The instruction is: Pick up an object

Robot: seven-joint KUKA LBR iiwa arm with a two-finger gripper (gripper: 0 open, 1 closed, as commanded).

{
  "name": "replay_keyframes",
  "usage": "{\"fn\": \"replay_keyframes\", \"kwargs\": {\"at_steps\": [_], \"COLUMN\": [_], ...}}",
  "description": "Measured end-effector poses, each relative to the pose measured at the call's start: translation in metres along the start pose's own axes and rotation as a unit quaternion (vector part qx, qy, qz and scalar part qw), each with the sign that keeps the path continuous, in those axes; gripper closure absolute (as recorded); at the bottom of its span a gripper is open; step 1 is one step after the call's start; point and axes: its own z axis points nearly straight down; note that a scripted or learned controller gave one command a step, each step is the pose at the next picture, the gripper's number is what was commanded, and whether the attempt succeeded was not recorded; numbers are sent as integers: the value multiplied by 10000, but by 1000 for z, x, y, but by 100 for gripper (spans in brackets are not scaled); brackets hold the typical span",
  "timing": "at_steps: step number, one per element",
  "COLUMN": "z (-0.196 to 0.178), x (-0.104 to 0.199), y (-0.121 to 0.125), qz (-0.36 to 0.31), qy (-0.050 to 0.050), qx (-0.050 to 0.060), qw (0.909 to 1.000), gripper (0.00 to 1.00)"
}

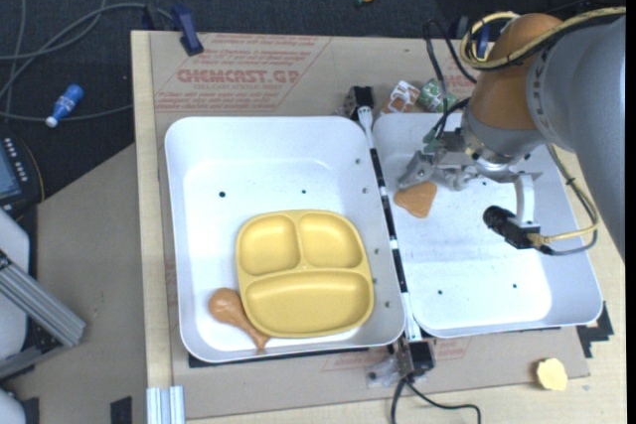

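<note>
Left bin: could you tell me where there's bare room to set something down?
In the left bin, the far strip above the yellow divided plate is bare. The near end is crowded: the plate and a tan drumstick-shaped toy at its near-left corner.

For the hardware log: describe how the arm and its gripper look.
The arm is thick, smooth and grey, with an orange band above the wrist. Yellow and black cables loop beside the band. The gripper is a metallic grey assembly, with a black cylindrical part jutting from its side.

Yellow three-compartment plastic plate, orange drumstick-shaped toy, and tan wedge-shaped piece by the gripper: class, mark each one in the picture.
Yellow three-compartment plastic plate [304, 305]: camera view, floor of its large front compartment.
Orange drumstick-shaped toy [227, 306]: camera view, its rounded head.
Tan wedge-shaped piece [417, 201]: camera view, middle of its top face.
</note>
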Motion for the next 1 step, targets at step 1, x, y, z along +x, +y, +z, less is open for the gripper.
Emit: {"fn": "replay_keyframes", "kwargs": {"at_steps": [1], "z": [0], "x": [-4], "y": [-2], "qz": [2], "qy": [1], "qx": [6], "qw": [10000], "gripper": [0]}}
